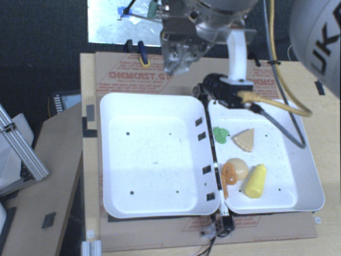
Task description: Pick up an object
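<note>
Camera view: my gripper [178, 63] hangs high over the brown printed cardboard sheet [128, 73], just past the far rim of the left shallow white plastic bin [149, 159] and well apart from anything pickable. I see nothing between my jaws. Blur and angle hide the gap, so I can't tell if they're spread or clenched. All candidates sit in the right shallow white plastic bin [298, 159]. The small green leafy plastic piece [221, 135] lies near the divider. The tan wedge-shaped toy slice [244, 140] is just beside it on the right. The pale orange curled shrimp-like toy [232, 172] lies nearer the front by the divider, and the yellow plastic squeeze-bottle toy [256, 181] lies just beside that, with its narrow cap end pointing to the far side. My pick is the yellow bottle. It's probably hollow and light, stiff enough to take a squeeze, but smooth, so it may squirt out if I pinch near the tapered cap. Best hold is across the fat mid-body, jaws closing over the short axis. The left jaw has a tight slot next to the shrimp toy. The wedge and the green piece look flat and low, so both are poor grabs. The shrimp is likely soft and irregular, so it's the fallback.
</note>
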Controlling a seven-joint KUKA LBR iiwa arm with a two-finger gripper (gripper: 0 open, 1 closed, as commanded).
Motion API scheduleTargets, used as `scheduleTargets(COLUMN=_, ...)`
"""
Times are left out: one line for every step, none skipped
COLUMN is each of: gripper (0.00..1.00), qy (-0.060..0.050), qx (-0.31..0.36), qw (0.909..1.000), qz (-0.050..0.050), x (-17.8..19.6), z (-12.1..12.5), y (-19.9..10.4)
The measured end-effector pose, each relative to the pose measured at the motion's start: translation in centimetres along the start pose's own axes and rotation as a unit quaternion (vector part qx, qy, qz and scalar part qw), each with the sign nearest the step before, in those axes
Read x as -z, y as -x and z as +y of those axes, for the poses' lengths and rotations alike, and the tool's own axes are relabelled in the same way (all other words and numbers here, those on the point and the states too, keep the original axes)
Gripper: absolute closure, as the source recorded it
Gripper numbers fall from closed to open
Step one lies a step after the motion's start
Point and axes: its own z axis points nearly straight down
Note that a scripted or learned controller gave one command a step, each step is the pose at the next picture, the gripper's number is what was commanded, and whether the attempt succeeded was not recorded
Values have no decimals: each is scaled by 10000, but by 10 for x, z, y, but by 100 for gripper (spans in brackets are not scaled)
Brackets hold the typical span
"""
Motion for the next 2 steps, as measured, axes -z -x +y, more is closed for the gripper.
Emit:
scheduleTargets(gripper=0, qy=-3, qx=2, qw=10000, qz=-1, x=0, z=0, y=0)
scheduleTargets(gripper=100, qy=9, qx=26, qw=10000, qz=5, x=11, z=0, y=0)
